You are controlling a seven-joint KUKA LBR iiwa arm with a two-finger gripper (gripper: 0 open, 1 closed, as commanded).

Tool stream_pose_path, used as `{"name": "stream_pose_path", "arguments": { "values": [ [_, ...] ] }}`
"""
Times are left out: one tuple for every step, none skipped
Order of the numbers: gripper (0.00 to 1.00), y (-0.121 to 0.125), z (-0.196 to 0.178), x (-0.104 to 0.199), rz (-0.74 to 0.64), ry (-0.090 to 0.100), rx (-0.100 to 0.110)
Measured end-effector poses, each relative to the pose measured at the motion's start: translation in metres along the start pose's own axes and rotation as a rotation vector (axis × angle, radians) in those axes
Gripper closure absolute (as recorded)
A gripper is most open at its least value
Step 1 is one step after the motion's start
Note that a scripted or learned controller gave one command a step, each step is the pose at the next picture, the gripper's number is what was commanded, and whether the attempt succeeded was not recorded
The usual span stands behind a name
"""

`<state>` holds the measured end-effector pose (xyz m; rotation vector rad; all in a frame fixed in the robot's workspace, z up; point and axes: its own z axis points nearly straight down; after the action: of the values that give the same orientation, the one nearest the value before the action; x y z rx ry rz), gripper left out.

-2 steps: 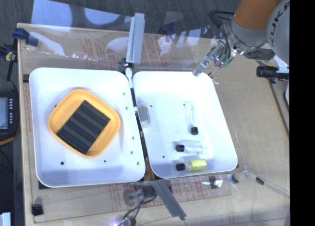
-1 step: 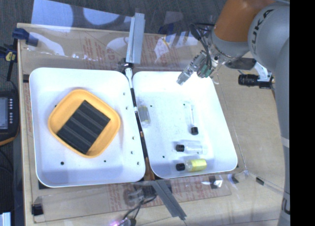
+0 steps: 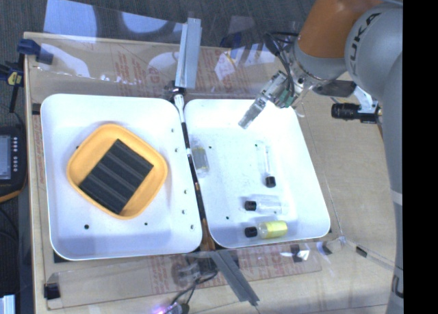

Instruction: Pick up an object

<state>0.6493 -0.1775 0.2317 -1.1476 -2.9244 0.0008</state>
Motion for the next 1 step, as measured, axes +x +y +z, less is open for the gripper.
{"name": "stream_pose_path", "arguments": {
  "values": [
    [0.00,-0.0535,0.1321,0.0553,-0.090,0.004,0.001]
  ]
}}
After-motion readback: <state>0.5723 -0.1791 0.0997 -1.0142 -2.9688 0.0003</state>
